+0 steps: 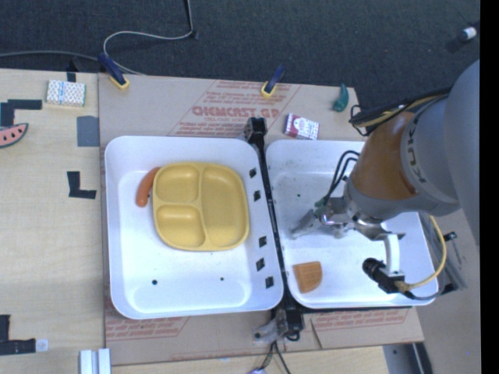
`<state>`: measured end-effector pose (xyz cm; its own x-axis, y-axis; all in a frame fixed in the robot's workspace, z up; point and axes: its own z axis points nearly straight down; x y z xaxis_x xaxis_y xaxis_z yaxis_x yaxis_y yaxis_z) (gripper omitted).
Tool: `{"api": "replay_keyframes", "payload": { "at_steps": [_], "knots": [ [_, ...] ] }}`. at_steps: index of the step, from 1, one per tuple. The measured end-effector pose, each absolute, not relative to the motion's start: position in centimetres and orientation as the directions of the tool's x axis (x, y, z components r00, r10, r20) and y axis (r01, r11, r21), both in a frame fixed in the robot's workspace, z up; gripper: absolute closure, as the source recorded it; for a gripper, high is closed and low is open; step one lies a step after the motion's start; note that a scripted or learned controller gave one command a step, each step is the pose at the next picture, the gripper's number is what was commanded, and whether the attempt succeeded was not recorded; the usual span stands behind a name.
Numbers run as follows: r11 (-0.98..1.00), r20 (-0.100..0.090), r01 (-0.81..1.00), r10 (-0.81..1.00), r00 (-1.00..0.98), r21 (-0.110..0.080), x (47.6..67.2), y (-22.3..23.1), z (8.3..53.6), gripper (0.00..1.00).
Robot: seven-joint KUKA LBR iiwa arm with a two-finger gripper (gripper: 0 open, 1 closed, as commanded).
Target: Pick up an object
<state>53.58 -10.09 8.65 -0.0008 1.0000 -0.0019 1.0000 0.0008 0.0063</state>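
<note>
dark carpet, wooden bench, cardboard sheet

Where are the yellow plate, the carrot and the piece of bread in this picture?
yellow plate [201, 206]: camera view, on the middle ridge between its compartments.
carrot [144, 187]: camera view, on the middle of its orange length, beside the plate.
piece of bread [307, 276]: camera view, on its top face.

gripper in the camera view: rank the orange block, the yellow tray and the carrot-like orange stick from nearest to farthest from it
From the gripper in the right bin:
1. Orange block, same bin, just below the gripper in the view.
2. Yellow tray, in the left bin, across the divider.
3. Orange stick, left bin, against the tray's far left edge.
</note>
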Motion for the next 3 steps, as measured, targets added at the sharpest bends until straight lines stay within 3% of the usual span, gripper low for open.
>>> {"api": "replay_keyframes", "payload": {
  "at_steps": [2,3],
  "knots": [
    [0.001,-0.001,1.000,1.000,-0.001,0.003,61.7,-10.1,8.6,0.00],
    [0.002,-0.001,1.000,1.000,-0.002,0.002,61.7,-10.1,9.5,1.00]
  ]
}}
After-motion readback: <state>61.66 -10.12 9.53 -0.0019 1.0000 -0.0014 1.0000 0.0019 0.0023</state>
